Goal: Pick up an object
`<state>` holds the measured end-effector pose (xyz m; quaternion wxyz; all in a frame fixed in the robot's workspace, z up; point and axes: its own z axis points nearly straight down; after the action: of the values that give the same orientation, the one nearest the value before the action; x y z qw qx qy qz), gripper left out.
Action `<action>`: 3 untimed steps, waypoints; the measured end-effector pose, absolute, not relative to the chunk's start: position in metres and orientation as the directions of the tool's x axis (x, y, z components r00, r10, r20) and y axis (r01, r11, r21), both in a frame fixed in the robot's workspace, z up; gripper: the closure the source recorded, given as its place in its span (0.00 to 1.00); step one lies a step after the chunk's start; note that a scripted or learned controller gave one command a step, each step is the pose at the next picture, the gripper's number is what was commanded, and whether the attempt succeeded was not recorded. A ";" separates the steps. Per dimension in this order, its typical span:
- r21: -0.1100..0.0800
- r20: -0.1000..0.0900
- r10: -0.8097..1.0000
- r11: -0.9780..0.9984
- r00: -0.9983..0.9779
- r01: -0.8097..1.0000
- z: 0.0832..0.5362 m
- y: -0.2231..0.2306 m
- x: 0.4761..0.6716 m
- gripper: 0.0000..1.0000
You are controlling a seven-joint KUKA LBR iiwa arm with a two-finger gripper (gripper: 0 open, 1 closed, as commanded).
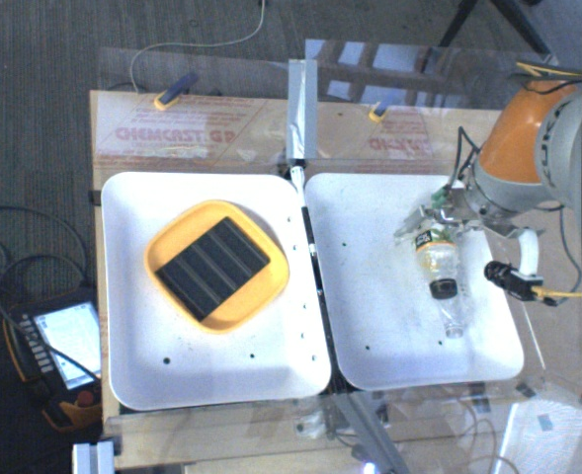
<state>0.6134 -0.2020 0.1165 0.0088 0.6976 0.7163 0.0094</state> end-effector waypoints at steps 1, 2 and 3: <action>0.040 -0.016 0.980 0.198 -0.198 0.979 0.109 -0.203 0.610 0.00; 0.043 -0.022 0.993 0.120 -0.120 0.992 0.107 -0.165 0.620 0.00; 0.037 -0.018 0.952 0.305 -0.304 0.952 0.107 -0.195 0.626 0.00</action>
<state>0.6261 -0.1952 0.1068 0.0181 0.5896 0.8075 0.0097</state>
